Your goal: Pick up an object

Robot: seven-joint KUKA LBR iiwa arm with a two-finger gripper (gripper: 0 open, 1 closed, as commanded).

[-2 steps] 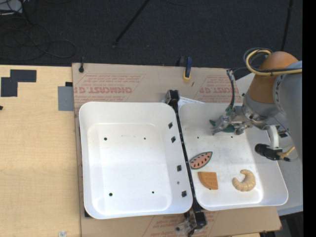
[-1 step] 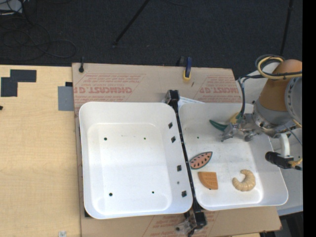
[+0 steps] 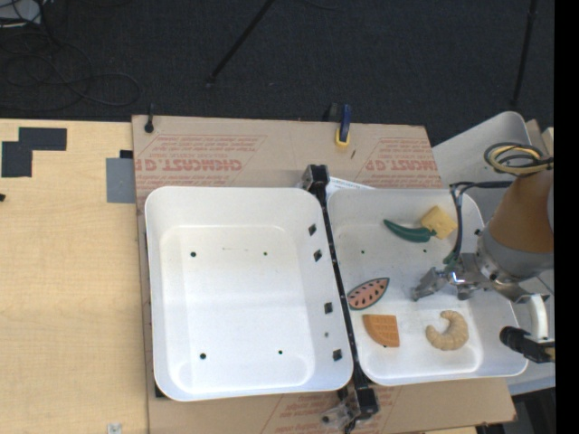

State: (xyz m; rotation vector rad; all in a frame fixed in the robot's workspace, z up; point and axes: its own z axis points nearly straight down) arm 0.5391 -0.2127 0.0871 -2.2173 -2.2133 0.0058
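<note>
holding four toys, the right bin [image 3: 398,373] has the open hand [image 3: 432,285] above its floor.

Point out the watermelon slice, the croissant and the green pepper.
watermelon slice [image 3: 368,293], camera view, middle of its red flesh
croissant [image 3: 448,331], camera view, top of its curve
green pepper [image 3: 409,231], camera view, middle of its body

A robotics lab, plainly: left of the gripper [image 3: 432,285] sit two white bins [image 3: 235,208] on a cardboard sheet [image 3: 226,156] clamped to a plywood bench [image 3: 63,287], with cables [image 3: 54,52] trailing over dark carpet [image 3: 317,43] beyond.
</note>
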